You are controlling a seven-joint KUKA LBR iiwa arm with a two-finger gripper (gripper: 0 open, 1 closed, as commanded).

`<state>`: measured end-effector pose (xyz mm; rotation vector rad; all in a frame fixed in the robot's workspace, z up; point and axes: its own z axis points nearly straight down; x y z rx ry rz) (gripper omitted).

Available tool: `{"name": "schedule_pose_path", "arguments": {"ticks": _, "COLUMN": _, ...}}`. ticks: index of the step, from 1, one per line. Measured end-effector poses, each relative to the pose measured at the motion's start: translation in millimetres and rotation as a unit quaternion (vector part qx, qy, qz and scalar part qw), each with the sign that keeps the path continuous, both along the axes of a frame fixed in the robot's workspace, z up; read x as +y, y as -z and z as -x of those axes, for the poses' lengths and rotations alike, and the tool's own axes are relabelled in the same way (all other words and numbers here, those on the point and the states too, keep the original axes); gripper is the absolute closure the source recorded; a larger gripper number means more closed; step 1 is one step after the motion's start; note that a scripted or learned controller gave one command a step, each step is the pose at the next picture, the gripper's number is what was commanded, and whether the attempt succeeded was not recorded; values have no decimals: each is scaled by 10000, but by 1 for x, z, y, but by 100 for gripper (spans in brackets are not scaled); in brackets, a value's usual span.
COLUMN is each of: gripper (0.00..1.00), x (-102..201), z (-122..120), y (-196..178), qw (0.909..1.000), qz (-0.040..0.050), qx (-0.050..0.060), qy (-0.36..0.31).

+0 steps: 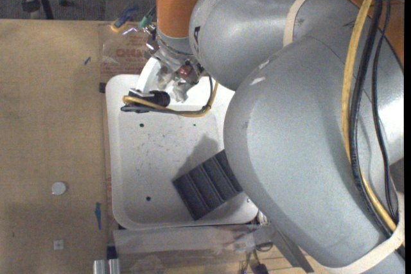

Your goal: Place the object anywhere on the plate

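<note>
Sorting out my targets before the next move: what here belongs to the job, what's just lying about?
Job: end effector; dark grey ribbed rectangular block, probably; shallow white plastic bin.
Lying about: small grey round disc; blue plastic clamp; red-printed clear plastic bag.

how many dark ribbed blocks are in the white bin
1: the dark ribbed block lies near the front of the white bin, partly under the arm, which may hide more.
</note>
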<state>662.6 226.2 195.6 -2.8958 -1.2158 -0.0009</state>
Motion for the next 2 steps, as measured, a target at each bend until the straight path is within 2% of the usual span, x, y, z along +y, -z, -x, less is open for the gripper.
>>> {"name": "schedule_pose_path", "arguments": {"ticks": 1, "gripper": 100, "x": 0, "z": 10, "y": 86, "qw": 9972, "qz": 5, "qx": 21, "qy": -741}}
{"name": "schedule_pose_path", "arguments": {"ticks": 2, "gripper": 100, "x": 0, "z": -4, "y": 4, "qw": 9855, "qz": 6, "qx": -7, "qy": -1696}}
